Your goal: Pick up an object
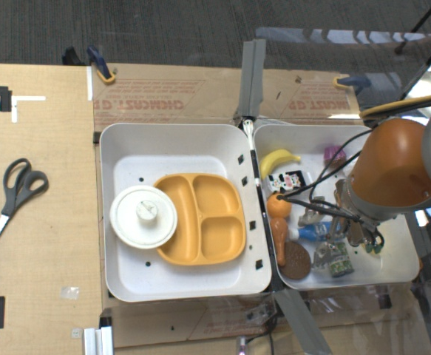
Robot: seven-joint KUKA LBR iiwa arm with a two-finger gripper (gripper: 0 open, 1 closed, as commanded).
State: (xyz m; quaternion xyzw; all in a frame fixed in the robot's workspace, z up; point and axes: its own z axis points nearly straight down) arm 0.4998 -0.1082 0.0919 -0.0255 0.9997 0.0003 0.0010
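arm: grey KUKA w/ orange band (391, 170) is reaching in from the right, hanging over the right bin (392, 272).
gripper: gripper (342, 237) is sitting low among the clutter, just right of the blue item (313, 231).
fingers: tangled w/ cables and dark clutter, so how far open they are, can't tell; nothing is showing clearly between them, so no hold claimed.
landmark: carrot (279, 224), lying by the right bin's left wall.
carrot axis: long axis is running roughly near-to-far in the view; fat orange end is pointing to the far side, thin end toward the near rim.
carrot vs gripper: lying left of the gripper, w/ the blue item between the 2.
banana (279, 158): beyond the carrot, toward the far wall, curving sideways.
black card (287, 180): between the banana and the carrot's fat end.
brown disc (296, 259): just right of the carrot's thin end, touching or nearly so.
green packet (338, 261): right of the brown disc, directly near-side of the gripper; prob. the closest candidate.
pink item (334, 154): far-right of the carrot, by the far wall.
left bin (119, 272): left of the carrot; holding a yellow tray (204, 217) w/ 3 compartments and a white lid (143, 214) overlapping its left edge.
judgement: pick isn't done yet; the nearest targets seem to be the green packet or blue item.
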